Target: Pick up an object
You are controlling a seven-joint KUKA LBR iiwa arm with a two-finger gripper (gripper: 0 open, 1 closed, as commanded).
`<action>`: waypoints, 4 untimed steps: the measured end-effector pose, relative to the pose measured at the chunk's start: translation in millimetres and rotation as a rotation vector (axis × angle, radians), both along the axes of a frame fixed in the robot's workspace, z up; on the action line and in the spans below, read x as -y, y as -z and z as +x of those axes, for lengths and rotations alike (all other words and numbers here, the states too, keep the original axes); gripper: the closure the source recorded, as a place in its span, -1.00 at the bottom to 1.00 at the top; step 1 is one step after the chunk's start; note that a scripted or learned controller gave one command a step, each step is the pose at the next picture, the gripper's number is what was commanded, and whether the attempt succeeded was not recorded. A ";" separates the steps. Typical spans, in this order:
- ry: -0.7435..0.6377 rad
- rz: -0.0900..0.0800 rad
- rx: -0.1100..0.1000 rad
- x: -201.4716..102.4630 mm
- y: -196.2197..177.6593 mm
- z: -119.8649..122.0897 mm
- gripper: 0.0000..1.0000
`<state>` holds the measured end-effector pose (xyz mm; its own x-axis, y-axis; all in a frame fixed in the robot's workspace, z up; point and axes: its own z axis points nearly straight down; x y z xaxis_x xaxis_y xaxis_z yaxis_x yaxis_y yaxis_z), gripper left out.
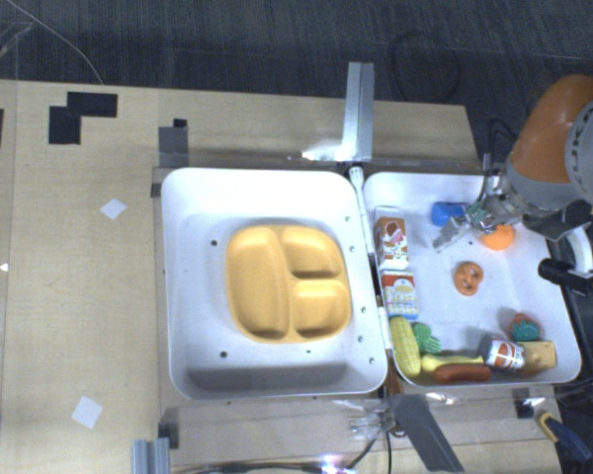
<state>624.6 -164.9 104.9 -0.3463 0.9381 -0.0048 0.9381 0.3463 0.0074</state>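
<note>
My gripper hangs low over the back of the right bin, at the end of the grey arm with its orange band. It sits between a small blue object on its left and an orange ball on its right, close to both. I see nothing clearly held in it. An orange-brown round toy lies just in front of the gripper.
Along the right bin's left wall lie two small cartons and a corn cob. At its front are a hot dog, a can and a tan block. The left bin holds a yellow divided tray.
</note>
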 end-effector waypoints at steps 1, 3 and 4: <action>-0.077 0.001 -0.003 -32.3 0.7 -25.2 -1.00; -0.298 -0.001 -0.002 -44.7 7.1 -52.6 -1.00; -0.073 0.000 -0.002 -4.7 3.7 -10.5 -1.00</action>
